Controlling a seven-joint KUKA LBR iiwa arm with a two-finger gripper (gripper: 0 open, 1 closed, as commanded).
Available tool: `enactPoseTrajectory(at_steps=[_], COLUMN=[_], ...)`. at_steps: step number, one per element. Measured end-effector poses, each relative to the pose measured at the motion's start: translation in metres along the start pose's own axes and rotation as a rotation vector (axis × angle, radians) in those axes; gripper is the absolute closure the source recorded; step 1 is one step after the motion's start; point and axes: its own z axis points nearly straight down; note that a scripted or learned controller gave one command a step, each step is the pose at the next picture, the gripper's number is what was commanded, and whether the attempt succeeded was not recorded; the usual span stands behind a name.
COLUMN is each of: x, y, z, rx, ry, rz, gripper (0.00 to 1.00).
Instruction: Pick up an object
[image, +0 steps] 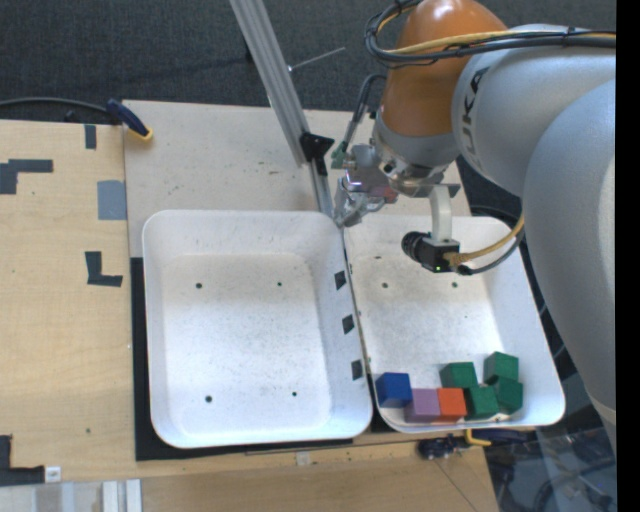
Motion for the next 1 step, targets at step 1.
enactPoseTrajectory(at_steps=[1], x=[0.0568], y=[-0.0106], z=[0.0035], rx=[0.000], ry=[0.000], rz=[-0.001], gripper=[1.00])
